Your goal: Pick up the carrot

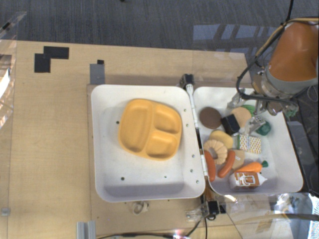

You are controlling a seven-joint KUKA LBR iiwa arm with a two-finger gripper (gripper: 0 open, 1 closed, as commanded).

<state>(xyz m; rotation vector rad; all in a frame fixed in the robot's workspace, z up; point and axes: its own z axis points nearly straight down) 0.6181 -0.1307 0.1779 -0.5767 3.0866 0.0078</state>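
Observation:
The carrot (pixel 248 168), orange with a small green tip, lies near the front of the right bin (pixel 293 169), just above a small carton (pixel 245 180). My gripper (pixel 251 114) hangs over the back of that bin, above a tan bun (pixel 241 114) and a black block (pixel 230 124). It is well behind the carrot and apart from it. The arm's orange band (pixel 294 49) rises behind the gripper at the upper right.
The right bin is crowded: a brown disc (pixel 210 117), a yellow piece (pixel 222 138), a ring pastry (pixel 216 149), two red sausages (pixel 227 163), a checkered cracker (pixel 250 144), a green item (pixel 264 128). A yellow divided plate (pixel 149 128) sits in the left bin (pixel 107 178).

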